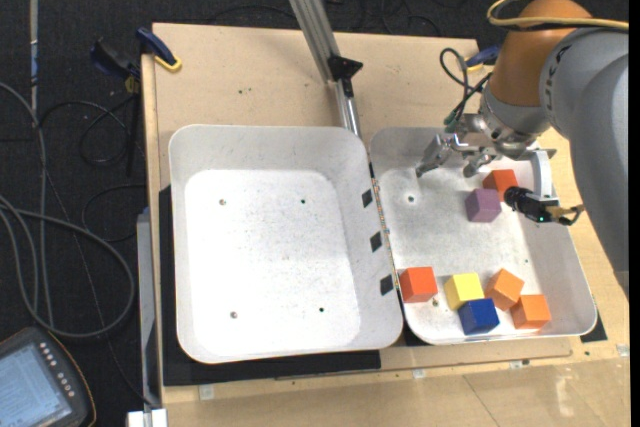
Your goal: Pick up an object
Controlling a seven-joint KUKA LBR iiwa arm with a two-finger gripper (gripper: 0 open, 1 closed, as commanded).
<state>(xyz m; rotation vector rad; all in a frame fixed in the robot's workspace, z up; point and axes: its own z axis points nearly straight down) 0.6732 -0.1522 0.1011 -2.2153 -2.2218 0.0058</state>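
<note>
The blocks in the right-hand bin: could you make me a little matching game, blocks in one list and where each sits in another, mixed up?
Blocks:
1. purple block
2. blue block
3. yellow block
4. orange block by the centre divider

Places:
A. nearest the bin's front edge, just below the yellow one
B. furthest left of the front group
C. alone mid-bin, closest to the gripper
D. between two orange blocks, just above the blue one

Pairs: 1-C, 2-A, 3-D, 4-B

The arm (590,80) is showing smooth grey casing with an orange band. Dark cables are trailing beside its metallic gripper (452,160).
</note>
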